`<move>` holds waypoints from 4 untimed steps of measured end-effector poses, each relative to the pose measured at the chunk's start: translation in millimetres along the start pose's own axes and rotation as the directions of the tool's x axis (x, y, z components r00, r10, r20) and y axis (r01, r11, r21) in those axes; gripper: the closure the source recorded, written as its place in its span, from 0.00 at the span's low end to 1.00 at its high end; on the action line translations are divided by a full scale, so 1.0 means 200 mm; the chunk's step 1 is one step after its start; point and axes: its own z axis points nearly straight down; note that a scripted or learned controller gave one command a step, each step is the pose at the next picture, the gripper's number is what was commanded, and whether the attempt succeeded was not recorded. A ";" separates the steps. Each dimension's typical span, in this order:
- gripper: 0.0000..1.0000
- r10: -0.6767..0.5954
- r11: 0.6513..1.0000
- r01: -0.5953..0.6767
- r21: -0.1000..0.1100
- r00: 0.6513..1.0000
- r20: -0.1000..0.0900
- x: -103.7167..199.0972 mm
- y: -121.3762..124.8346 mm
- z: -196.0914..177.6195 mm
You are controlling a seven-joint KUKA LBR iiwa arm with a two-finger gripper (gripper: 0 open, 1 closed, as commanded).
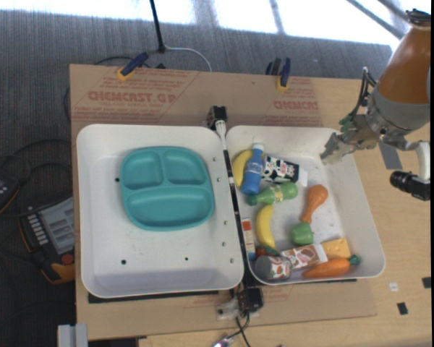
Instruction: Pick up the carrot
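Both bins (pixel 94 215) look like smooth, slightly glossy white plastic. The teal tray (pixel 166 188) at centre left is matt plastic. The carrot (pixel 329 268) at lower right has a shiny plastic skin. The bench top (pixel 130 96) looks like brown board under printed film.

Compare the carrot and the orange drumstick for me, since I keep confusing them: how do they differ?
The carrot lies nearly level along the right bin's near rim; the drumstick slants mid-bin. The carrot has a green end; the drumstick is plain orange with a rounded head. The carrot touches the carton; the drumstick lies free. Both are orange.
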 end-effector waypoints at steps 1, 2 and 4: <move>1.00 -0.001 1.000 0.001 -0.001 1.000 0.001 0.00 0.00 -0.05; 1.00 -0.001 1.000 0.001 -0.003 1.000 0.001 0.00 0.01 -0.10; 1.00 -0.003 1.000 0.003 -0.005 1.000 0.001 0.01 0.01 -0.20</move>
